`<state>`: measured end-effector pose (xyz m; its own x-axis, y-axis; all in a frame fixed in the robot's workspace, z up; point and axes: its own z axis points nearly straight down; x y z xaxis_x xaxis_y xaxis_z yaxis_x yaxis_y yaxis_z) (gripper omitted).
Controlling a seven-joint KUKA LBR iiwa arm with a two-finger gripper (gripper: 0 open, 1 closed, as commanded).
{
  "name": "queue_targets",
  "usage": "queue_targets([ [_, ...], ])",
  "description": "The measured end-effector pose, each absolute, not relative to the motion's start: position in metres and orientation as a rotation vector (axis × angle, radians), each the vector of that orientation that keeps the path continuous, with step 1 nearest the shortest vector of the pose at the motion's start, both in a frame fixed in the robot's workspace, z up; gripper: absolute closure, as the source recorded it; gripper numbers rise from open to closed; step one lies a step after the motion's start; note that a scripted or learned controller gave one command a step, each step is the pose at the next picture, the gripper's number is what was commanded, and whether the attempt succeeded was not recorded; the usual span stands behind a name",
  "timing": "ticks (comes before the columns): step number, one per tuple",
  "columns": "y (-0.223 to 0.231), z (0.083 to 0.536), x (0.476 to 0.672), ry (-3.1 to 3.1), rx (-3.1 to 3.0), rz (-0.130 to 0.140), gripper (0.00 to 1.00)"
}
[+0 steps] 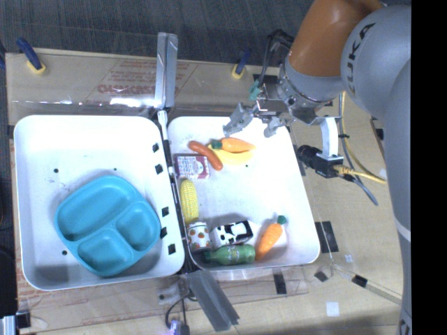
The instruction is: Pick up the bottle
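- My two-finger gripper [255, 123] hangs at upper centre-right of the frame, over the top rim of the right-hand shallow white bin [297, 187]; fingers spread apart, nothing between them.
- My grey arm with the orange band [328, 19] fills the upper right corner.
- Green plastic bottle [230, 255] lies on its side at the bottom edge of the right bin, lower centre of the frame, well apart from my gripper.
- Just above the bottle: black-and-white cow-patterned toy [232, 233]; to its left a small white cup-like item with orange spots [198, 236].
- Orange toy carrot with green top [270, 234] sits just right of the cow toy, tilted, near the bottle's right end.
- Yellow corn cob [188, 199] lies upright along the right bin's left wall, mid-frame.
- Small red-and-white packet [191, 167] above the corn.
- Red-orange sausage-shaped toy [206, 154] slants at the top of the right bin; beside it a yellow and orange fruit-like toy [235, 149], just below my gripper.
- Left-hand shallow white bin [35, 187] holds a blue plastic three-compartment tray [106, 224], lower left of the frame.
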<state>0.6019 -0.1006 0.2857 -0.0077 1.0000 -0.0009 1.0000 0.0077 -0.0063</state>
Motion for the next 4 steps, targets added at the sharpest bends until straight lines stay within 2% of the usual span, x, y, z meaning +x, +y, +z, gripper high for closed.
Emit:
queue_targets([
  [1, -0.045, 0.188, 0.581, -1.73, -2.616, 0.012, 0.0],
  [2, 0.057, 0.188, 0.498, -1.24, -2.883, 0.014, 0.0],
  [3, 0.162, 0.097, 0.501, -1.544, -2.733, 0.015, 0.0],
  [4, 0.18, 0.162, 0.536, -1.135, -2.929, 0.009, 0.0],
])
